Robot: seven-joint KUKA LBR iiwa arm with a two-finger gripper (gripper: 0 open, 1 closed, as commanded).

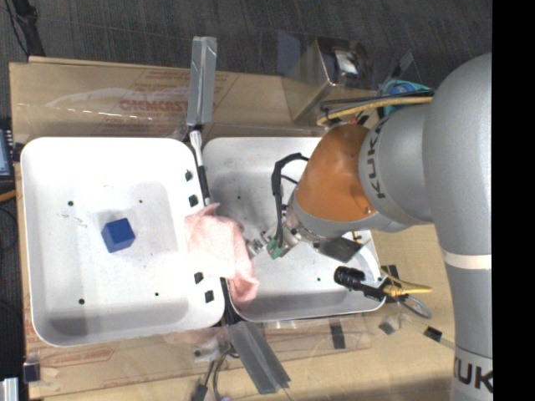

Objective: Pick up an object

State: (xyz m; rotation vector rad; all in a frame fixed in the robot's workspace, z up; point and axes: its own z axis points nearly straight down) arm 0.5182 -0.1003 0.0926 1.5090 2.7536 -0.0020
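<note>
A blue cube [118,234] lies in the left bin [50,307], left of its middle. A pink cloth [219,245] is bunched at the left side of the right bin [251,153] and drapes over the rim between the two bins. My gripper [272,246] is low in the right bin, just right of the cloth's edge, and the grey and orange wrist above hides much of it. Whether it touches the cloth I cannot tell.
The arm covers the right half of the right bin. A grey metal bar [201,82] stands at the back between the bins, and another [259,357] lies at the front. Cardboard [100,90] surrounds the bins.
</note>
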